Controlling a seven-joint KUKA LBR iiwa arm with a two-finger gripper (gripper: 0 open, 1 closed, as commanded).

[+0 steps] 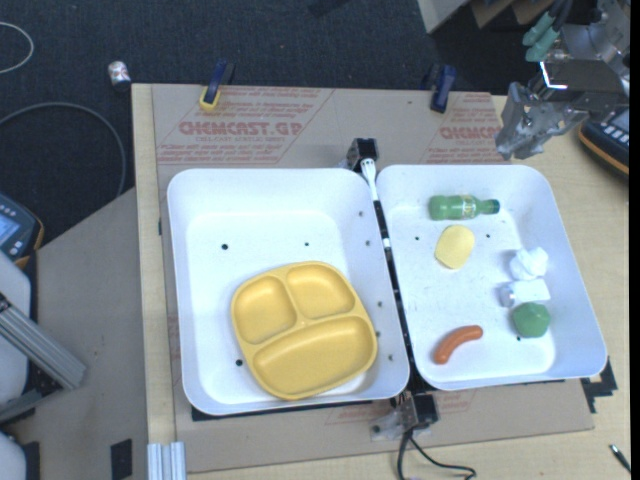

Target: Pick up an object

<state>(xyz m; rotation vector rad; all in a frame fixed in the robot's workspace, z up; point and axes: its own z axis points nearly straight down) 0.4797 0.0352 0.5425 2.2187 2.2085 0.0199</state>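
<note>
The right bin [570,268] holds a green bottle [462,207] lying on its side near the back, a yellow rounded piece [455,246] just below it, a white crumpled object [528,276] at the right, a green ball-like item [531,319] under that, and an orange sausage [458,343] near the front. My gripper [525,128] hangs above the bench beyond the right bin's far right corner, apart from every object, with nothing between its fingers.
The left bin [200,228] carries a yellow divided plate [303,328] toward its front. Clamps [213,86] sit at the cardboard's back edge. A cable and connector [364,156] lie between the bins at the back. Equipment stands at the far right.
</note>
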